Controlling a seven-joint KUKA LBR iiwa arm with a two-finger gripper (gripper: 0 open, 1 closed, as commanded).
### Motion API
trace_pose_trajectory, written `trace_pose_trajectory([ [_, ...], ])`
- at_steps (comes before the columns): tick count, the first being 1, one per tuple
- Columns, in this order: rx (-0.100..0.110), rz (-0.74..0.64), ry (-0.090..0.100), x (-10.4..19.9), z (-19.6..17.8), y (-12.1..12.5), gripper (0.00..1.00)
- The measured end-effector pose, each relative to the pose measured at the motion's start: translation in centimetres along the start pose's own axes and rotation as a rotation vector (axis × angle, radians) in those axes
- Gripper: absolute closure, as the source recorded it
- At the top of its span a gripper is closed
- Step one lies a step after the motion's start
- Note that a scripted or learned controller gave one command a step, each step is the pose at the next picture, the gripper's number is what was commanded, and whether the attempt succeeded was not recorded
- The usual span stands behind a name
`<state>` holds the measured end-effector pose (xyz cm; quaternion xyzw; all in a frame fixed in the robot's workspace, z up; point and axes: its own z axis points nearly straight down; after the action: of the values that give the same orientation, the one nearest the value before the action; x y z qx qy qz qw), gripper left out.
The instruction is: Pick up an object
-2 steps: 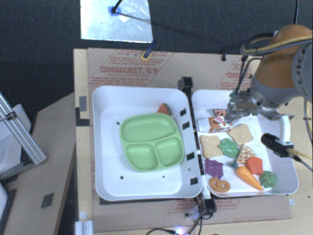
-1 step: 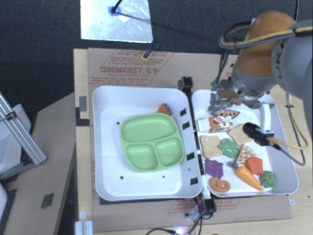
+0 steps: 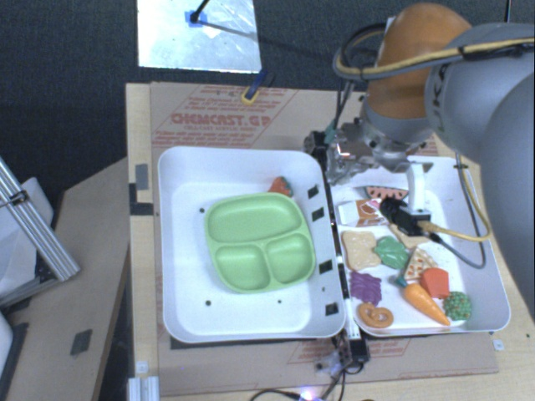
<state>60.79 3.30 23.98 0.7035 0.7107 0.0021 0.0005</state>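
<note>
Two white bins side by side. My gripper hangs over right bin's far-left corner; grip state hidden, cannot tell. Toy food heap near me: carrot, broccoli, bread slice. Green tray in left bin.

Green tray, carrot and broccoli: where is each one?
Green tray (image 3: 261,242): camera view, on its middle divider.
Carrot (image 3: 424,304): camera view, mid-body.
Broccoli (image 3: 457,305): camera view, on its green head.

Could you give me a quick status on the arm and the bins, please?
Gripper low over right bin's far-left corner, nothing seen held. Toy food piled in right bin. Green tray in left bin.
</note>
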Motion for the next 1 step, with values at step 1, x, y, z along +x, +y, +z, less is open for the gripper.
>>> trace_pose_trajectory([
  [1, 0.002, 0.001, 0.0, 5.19, 2.21, 2.68, 1.0],
])
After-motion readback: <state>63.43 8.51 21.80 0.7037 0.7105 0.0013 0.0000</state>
